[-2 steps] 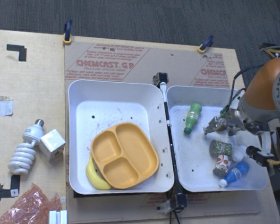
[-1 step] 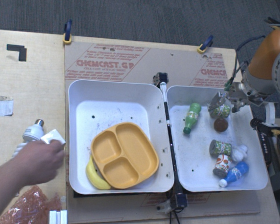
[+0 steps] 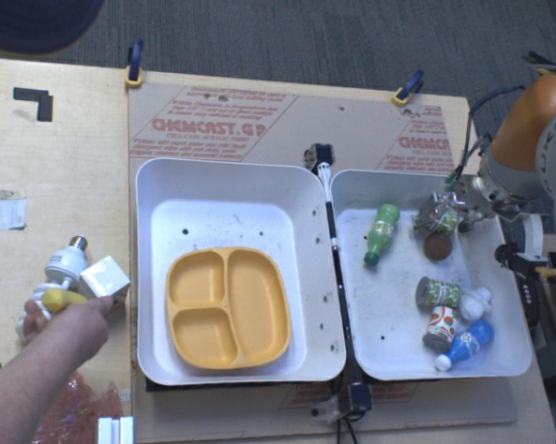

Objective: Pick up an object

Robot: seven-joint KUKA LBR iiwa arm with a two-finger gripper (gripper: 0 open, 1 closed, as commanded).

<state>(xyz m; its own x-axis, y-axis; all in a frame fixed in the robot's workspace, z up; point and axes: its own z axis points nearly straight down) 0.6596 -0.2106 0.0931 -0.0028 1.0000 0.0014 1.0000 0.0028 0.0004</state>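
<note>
A: Where does the gripper [image 3: 440,217] sit, and in what state?

B: Low over the far part of the right bin [image 3: 509,357], at the end of the grey arm with its orange band [image 3: 536,120]. Whether its fingers are parted or closed cannot be told; the tip is blurred against what lies under it.

A: Nearest object?

B: A brown round item [image 3: 438,246], directly beneath the tip and apparently touching it. No grasp is visible.

A: Next outward?

B: A green bottle [image 3: 381,233], lying tilted just to the left of the gripper. Nearer the camera lie a green can [image 3: 438,293], a white ball [image 3: 478,300], a red-and-white can [image 3: 440,327], and a blue bottle [image 3: 466,345].

A: Farther still?

B: Well to the left, the left bin [image 3: 154,256] holds a yellow divided tray [image 3: 226,307]. Farthest left, outside the bins, a person's hand [image 3: 65,330] is closed on a light bulb [image 3: 67,262] beside a small white box [image 3: 105,277].
</note>
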